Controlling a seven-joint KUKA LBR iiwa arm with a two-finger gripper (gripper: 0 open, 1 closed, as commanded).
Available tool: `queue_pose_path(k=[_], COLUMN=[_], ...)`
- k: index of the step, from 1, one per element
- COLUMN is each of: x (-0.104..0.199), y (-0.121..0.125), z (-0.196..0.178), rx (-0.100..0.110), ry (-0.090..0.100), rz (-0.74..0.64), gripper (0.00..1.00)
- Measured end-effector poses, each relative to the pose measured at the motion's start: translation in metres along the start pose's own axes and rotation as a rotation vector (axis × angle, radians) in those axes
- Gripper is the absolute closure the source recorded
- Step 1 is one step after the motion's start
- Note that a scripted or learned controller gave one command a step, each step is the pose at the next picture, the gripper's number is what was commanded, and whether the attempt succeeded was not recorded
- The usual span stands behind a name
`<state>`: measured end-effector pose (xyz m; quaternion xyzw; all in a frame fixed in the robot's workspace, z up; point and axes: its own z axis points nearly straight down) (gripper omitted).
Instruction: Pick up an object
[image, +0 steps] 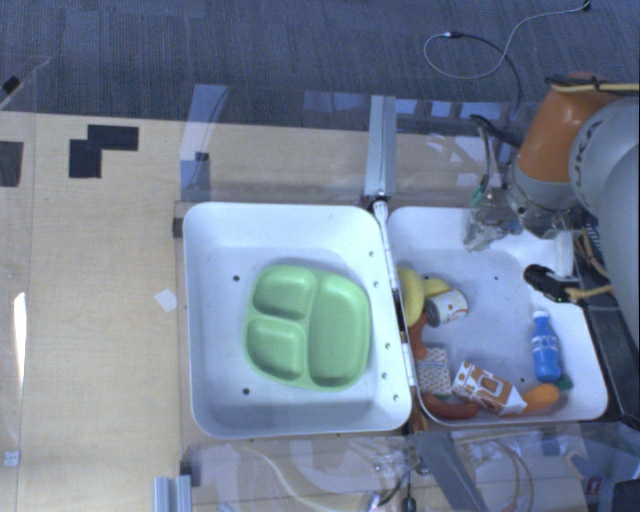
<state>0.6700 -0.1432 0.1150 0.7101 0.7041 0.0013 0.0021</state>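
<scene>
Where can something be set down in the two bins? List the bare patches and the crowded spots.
Left bin: bare floor rings the green tray, widest along the far wall. Right bin: open middle between the can and blue bottle, below the gripper. Crowded along its near wall around the carton.

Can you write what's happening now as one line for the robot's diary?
gripper: over right bin's back corner, holding nothing seen | blue bottle, banana, small box: lying in right bin | green tray: in left bin
</scene>
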Motion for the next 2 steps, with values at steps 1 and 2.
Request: queue_pose_path(k=[1, 2], x=[0.007, 0.017], y=[0.0, -0.018], z=[-0.059, -0.166], rx=[0.0, 0.0], ry=[0.001, 0.001], rz=[0.139, 0.05], gripper=[1.0, 1.0])
